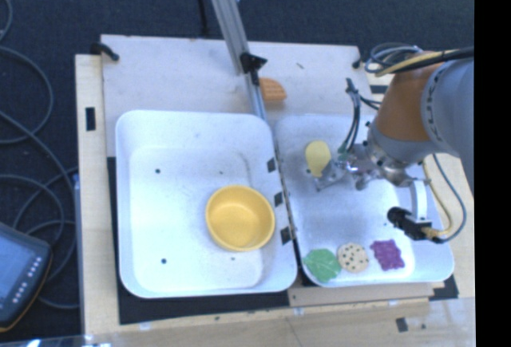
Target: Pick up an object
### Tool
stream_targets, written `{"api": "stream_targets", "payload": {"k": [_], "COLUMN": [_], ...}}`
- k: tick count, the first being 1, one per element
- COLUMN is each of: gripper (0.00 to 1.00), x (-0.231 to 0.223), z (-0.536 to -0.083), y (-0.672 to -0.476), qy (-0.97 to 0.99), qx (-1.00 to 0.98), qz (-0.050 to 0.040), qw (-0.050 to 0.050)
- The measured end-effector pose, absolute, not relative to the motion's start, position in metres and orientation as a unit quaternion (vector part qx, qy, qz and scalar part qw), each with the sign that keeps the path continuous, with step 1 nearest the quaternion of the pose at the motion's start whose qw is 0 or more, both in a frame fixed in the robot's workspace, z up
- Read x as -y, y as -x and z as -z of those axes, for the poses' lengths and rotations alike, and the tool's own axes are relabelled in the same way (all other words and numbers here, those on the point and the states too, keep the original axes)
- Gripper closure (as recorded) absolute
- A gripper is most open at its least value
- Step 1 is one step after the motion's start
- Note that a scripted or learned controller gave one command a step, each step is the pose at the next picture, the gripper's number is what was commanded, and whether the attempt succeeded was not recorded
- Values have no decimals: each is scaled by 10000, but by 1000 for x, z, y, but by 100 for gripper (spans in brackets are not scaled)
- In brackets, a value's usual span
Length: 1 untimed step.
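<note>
In the right bin (415, 270), a pale yellow egg-shaped object (317, 155) lies near the back left corner. My gripper (342, 175) hangs low over the bin floor, just right of and slightly in front of that yellow object, close to it or touching it. Along the bin's front edge lie a green flat piece (322, 264), a round speckled cookie (352, 257) and a purple piece (388, 254). A yellow bowl (239, 218) sits in the left bin (144, 178).
A slanted metal pole (227, 18) runs from the top down to the divide between the bins. An orange object (273, 90) lies on the bench behind the bins. Cables loop from the arm's wrist (435, 210) over the right bin's right side.
</note>
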<state>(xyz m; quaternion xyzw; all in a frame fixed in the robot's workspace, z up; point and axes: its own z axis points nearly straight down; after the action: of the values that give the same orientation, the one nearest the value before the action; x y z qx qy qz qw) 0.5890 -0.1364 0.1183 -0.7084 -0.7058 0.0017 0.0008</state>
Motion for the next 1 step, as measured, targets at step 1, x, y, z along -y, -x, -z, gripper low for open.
{"api": "stream_targets", "payload": {"k": [1], "gripper": [100], "x": [138], "z": [-132], "y": [-591], "qy": [7106], "qx": [7036], "qz": [10], "qw": [-19]}}
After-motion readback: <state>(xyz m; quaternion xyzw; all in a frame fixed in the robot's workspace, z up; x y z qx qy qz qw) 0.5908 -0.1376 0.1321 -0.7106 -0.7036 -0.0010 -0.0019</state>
